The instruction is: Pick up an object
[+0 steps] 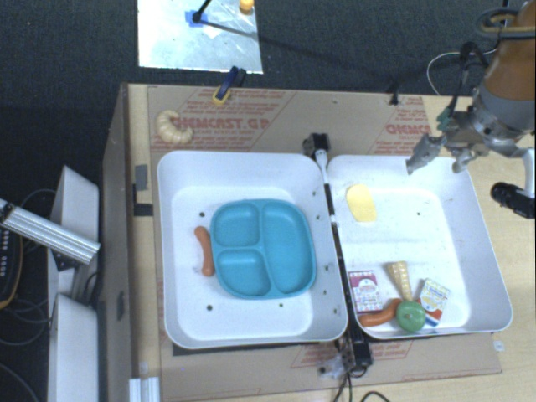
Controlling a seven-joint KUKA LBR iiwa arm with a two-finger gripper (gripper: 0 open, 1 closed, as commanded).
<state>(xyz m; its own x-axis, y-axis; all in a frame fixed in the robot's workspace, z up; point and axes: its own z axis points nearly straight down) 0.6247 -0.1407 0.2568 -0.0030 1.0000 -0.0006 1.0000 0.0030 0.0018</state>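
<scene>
1. 2 white bins side by side on the bench: left bin (180,224), right bin (469,224), their inner rims touching down the middle.
2. Left bin holds 2 things: 1 blue divided plate (262,248) w/ 4 compartments, lying flat at center, and 1 orange sausage (204,250) just beside the plate's left edge, lying lengthwise.
3. Right bin holds 6 things: 1 pale yellow block (362,202) upper left, well apart from the rest.
4. Other 5 are clustered at the near edge: 1 small pink/white carton (363,290), 1 cream cone-shaped piece (400,278), 1 green round fruit (410,316), 1 orange sausage-like piece (378,314) touching the green fruit's left side, 1 small white packet (434,298) w/ red/blue print at right of the fruit.
5. 1 arm, in from the right; gripper (441,152) is over the far right corner of the right bin, fingers spread apart, nothing between them.
6. Gripper is well apart from the yellow block and from the near-edge cluster.
7. Outside the bins: 1 beige curled thing (173,127) on the cardboard behind the left bin, 1 blue/yellow clip-like item (227,85) at the cardboard's far edge.
8. 1 shiny sheet (167,23) on the dark floor beyond, w/ 1 small yellow ball (246,4) on it.
</scene>
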